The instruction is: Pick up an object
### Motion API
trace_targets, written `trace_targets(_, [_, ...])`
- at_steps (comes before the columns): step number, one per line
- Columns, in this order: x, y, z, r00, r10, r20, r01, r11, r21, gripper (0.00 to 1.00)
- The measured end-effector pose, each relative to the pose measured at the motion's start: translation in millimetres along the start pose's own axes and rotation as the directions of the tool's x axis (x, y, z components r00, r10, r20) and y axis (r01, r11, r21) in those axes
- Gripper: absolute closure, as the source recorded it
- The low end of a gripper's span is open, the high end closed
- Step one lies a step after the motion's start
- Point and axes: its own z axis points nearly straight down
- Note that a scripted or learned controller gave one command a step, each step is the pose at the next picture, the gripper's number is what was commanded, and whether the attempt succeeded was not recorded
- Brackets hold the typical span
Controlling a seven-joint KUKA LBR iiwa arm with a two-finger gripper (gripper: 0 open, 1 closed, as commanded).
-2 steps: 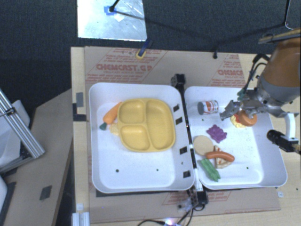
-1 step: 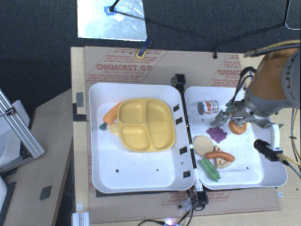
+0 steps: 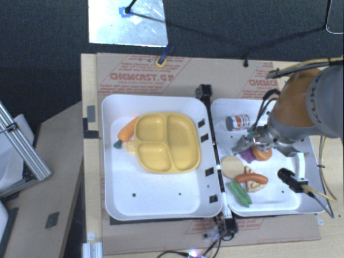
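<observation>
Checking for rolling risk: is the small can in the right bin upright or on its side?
On its side. The can shows its length, its label band facing up, near the right bin's far wall.

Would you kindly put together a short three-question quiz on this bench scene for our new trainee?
1. True or false: the yellow divided plate lies in the left bin.
2. Which item lies against the plate's left edge? A) carrot B) small can C) hot dog
3. Fill in: the gripper hovers over the ____ bin, close to the purple item and the orange item.

Key: 1 true; 2 A; 3 right.
</observation>
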Motion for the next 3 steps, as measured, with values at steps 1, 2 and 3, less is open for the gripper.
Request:
trace_targets(1, [-1.4,3.6,0.8,1.000,0.002,0.004,-0.002,1.000,-0.006,0.00])
trace_targets(2, [-4.7,6.4,-12.3,1.000,0.002,0.013,-0.002,1.000,-0.019,1.00])
trace_targets(3, [-3.6,12.5,-76.3,1.000,-0.002,0.002,0.002,1.000,-0.004,1.00])
